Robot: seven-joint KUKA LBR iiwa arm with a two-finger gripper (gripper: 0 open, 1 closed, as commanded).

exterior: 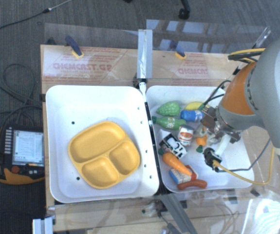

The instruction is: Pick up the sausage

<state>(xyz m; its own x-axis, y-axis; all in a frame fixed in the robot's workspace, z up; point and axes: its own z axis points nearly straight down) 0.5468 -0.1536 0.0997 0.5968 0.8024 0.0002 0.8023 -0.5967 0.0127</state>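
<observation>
Camera view from above puts the sausage (pixel 193 184) at the lower edge of the right bin (pixel 237 177), low and right of centre in the frame. It is a short reddish-brown link lying nearly level with the bin's near wall. Its left end touches or slightly overlaps a small red and blue packet (pixel 180 176), and a carrot (pixel 175 163) lies just above and to the left of that packet. The right end and the side facing the bin wall look free.

The gripper (pixel 212 134) hangs higher in the same bin, near a small orange piece (pixel 201 141) and a white and red can (pixel 185 135), well apart from the sausage. Whether the jaws are apart or together cannot be told, because the wrist hardware covers them from this angle.

The sausage is probably a light toy, either hollow plastic or soft rubber, with a smooth rounded skin. It should take little force to lift, but a round, slick body could roll or squirt out of a pinch placed off centre. The best hold looks to be across the narrow width, at the middle or a little toward the free right end. The jaws would stand crosswise to its length, which keeps them off the packet. The near wall leaves little room on that side, so the descent needs care.

The left bin (pixel 62 130) holds a yellow divided tray (pixel 104 153).
</observation>
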